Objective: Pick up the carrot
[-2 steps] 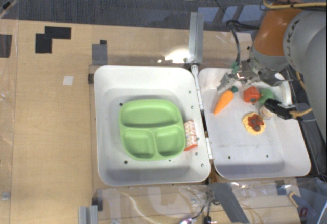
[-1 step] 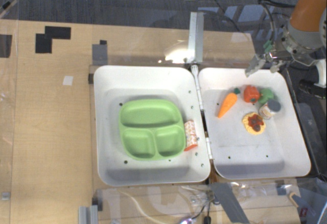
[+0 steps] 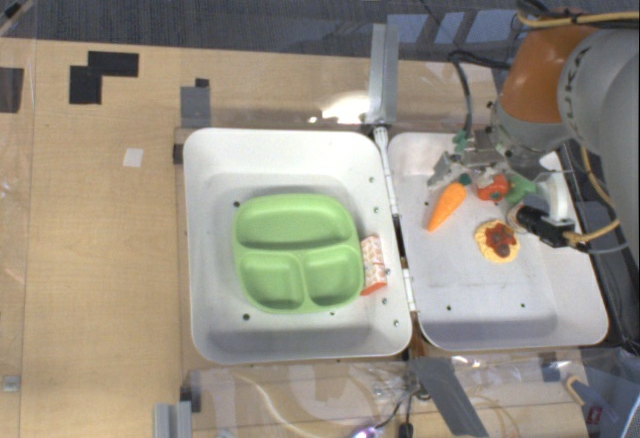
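The carrot point(image 3: 446, 206) is orange and lies at a slant on the floor of the right bin point(image 3: 500, 311), its thick end up and to the right. My gripper point(image 3: 462, 169) hangs just over that thick end, at the bin's far side. Its fingers point(image 3: 441, 172) stand spread apart and open, with nothing between them. The grey arm with its orange band point(image 3: 535, 71) comes in from the upper right.
A red and green toy point(image 3: 494, 189) sits right beside the carrot's top. A small round pizza-like toy point(image 3: 497, 240) lies to its lower right. The left bin point(image 3: 215, 326) holds a green divided plate point(image 3: 297, 251) and a small pink packet point(image 3: 372, 261) by its right wall.
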Tool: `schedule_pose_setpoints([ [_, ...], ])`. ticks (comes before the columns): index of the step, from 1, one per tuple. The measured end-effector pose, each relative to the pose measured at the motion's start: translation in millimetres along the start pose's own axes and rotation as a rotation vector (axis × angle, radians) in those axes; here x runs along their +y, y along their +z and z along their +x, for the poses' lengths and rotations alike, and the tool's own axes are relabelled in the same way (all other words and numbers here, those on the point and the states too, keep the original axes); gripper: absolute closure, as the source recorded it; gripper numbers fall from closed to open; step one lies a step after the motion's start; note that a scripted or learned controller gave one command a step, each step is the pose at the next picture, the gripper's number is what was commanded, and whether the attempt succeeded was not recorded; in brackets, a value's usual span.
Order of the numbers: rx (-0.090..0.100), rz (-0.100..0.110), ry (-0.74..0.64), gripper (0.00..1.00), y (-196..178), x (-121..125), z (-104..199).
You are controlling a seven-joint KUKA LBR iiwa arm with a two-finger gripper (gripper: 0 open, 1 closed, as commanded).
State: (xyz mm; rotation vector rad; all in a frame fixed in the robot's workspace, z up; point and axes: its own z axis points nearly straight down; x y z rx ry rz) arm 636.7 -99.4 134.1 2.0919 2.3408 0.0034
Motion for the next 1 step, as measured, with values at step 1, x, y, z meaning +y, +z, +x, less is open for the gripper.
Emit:
schedule_pose_setpoints([
  [1,-0.002,-0.008,-0.179,0.00,44.7,-14.4,-26.4],
])
